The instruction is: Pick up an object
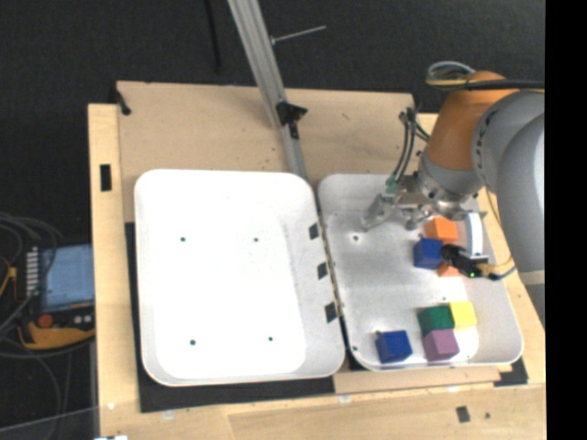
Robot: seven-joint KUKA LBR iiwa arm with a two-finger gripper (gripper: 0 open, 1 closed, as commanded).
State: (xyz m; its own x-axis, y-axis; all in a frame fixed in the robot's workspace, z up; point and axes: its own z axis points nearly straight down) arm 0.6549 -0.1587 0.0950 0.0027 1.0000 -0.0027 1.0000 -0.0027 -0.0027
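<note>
While the arm (500, 154) reaches in over the right bin (367, 273), count is: two white bins on the desk (211, 122), six blocks, all in the right bin. Left bin (225, 273) carries just a few dark dots.

Blocks: two blue, one orange, one green, one yellow, one purple.
- blue block (427, 253) near the right bin's right wall, just below the jaws (396, 209)
- orange block (445, 230) just up-right of it, partly under the wrist hardware
- green block (437, 320), yellow block (462, 314) and purple block (441, 344) bunched in the right bin's lower right corner, touching or nearly so
- second blue block (393, 346) along the right bin's lower wall, left of the purple one, apart from it

Blocks are roughly cubic, so no clear long axis; the upper blue one sits roughly square to the bin walls.

Jaws hang over the right bin's upper middle, pointing left; can't tell whether they're apart or together. Nothing visible between them.
</note>
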